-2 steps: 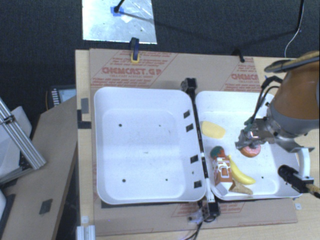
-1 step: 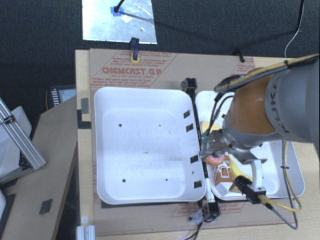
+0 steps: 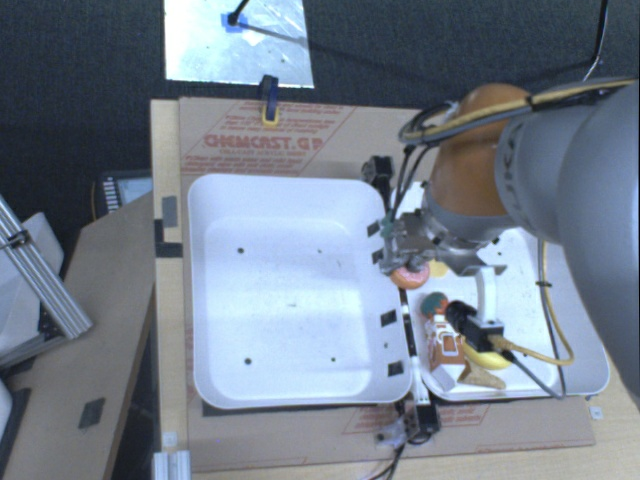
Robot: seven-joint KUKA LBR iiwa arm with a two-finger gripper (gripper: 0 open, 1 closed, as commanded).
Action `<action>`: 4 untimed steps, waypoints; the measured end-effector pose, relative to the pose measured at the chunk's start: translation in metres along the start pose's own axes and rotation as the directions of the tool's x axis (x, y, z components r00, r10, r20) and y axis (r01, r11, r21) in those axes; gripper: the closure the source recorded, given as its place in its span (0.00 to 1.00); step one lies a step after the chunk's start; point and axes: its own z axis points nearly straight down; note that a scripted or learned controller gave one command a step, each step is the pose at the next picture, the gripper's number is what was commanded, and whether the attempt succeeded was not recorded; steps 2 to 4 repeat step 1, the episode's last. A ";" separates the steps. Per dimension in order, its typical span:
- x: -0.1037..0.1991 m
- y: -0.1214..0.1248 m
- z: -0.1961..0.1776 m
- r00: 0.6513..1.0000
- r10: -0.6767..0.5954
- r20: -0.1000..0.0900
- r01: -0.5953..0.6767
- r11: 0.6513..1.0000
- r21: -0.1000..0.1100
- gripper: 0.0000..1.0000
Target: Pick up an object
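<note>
The gripper (image 3: 405, 253) hangs low at the left edge of the right bin (image 3: 575, 373), just over a pink and orange object (image 3: 410, 273), with its jaws' state impossible to tell, so nothing looks lifted yet and the pick remains undone.

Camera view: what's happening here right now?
The grey KUKA arm with the orange band reaches in from the right, its gripper low over the near-left corner of the right shallow white bin. A small pink-and-orange round object sits right under it; whether it is gripped cannot be told. A yellow banana-shaped toy and an orange-and-white box lie nearby in that bin. The left shallow white bin has no objects visible.
</note>
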 end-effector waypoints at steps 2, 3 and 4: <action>0.101 0.015 0.049 1.000 -0.007 -0.004 0.007 1.000 0.007 1.00; 0.101 0.015 0.049 1.000 -0.007 -0.004 0.007 1.000 0.007 1.00; 0.101 0.015 0.049 1.000 -0.007 -0.004 0.007 1.000 0.007 1.00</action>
